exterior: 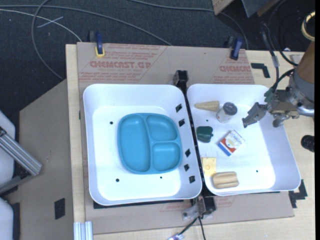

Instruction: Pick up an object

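While the arm hangs over the right bin (pixel 280 149), nothing is picked yet.
Largest to smallest: blue divided plate (pixel 149 143) in the left bin (pixel 100 134); gripper (pixel 260 113), claw apart and empty, must descend onto the nearby small jar (pixel 227 111).

A grey arm (pixel 306 76) ends in a pale metal wrist block and a dark two-fingered claw (pixel 252 116).

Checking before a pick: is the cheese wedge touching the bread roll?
Touching, it seems: the camera view shows the cheese wedge meeting the bread roll with no white bin floor between them.
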Action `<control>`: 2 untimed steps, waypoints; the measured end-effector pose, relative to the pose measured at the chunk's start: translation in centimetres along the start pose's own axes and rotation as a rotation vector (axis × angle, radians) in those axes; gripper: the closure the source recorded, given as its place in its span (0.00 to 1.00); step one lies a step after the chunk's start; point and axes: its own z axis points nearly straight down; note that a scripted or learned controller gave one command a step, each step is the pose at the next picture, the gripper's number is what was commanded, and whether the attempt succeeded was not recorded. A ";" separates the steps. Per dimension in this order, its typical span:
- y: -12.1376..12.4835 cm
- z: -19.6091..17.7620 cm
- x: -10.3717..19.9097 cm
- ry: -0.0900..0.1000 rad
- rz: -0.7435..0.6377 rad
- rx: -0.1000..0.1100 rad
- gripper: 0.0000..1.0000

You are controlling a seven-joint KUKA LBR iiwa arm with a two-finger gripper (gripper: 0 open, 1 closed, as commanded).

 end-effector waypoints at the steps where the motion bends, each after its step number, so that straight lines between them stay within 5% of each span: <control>1: 0.2 -0.5 0.0 -0.002 -0.003 -0.010 0.00; 2: 0.1 3.8 0.4 0.000 -0.002 -0.005 0.00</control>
